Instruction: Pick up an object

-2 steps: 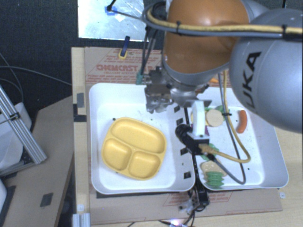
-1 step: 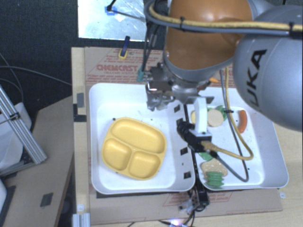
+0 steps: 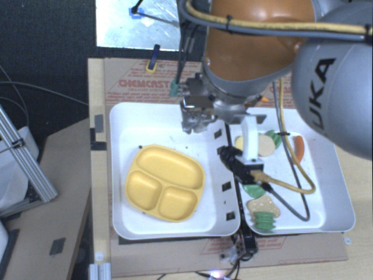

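I am hanging the end effector (image 3: 195, 121) over the middle of the frame, above the left bin (image 3: 119, 156), and I cannot tell what it is doing. Nothing is picked up yet. The yellow tray (image 3: 164, 182), smooth with three dips, is lying in the left bin.

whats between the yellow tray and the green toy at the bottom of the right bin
In the camera view, bare white floor of the left bin, then the divider where both bins meet, lie between yellow tray and green toy.
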You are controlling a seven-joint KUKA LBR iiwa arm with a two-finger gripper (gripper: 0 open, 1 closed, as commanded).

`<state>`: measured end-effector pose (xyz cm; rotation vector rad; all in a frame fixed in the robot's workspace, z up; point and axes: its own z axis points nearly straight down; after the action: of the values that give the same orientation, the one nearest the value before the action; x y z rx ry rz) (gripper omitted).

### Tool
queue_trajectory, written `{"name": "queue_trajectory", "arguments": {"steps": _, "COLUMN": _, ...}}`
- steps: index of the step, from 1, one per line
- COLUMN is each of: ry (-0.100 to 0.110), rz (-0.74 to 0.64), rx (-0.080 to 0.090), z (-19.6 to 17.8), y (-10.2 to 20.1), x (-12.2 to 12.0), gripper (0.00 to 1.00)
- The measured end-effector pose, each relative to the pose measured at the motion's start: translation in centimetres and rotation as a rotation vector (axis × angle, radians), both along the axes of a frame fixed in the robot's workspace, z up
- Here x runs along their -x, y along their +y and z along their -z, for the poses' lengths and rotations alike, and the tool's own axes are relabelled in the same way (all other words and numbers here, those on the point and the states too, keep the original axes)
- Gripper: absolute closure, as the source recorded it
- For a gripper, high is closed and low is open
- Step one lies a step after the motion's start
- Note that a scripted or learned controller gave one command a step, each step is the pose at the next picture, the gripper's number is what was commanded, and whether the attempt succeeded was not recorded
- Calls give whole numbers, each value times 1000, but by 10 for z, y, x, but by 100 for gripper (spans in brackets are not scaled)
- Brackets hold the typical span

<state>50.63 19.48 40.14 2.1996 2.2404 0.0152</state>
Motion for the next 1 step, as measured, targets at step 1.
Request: {"name": "queue_trajectory", "arguments": {"steps": 1, "ry": -1, "rz": -6, "rx": -1, "z": -11, "y": 0, "x": 0, "gripper": 100}}
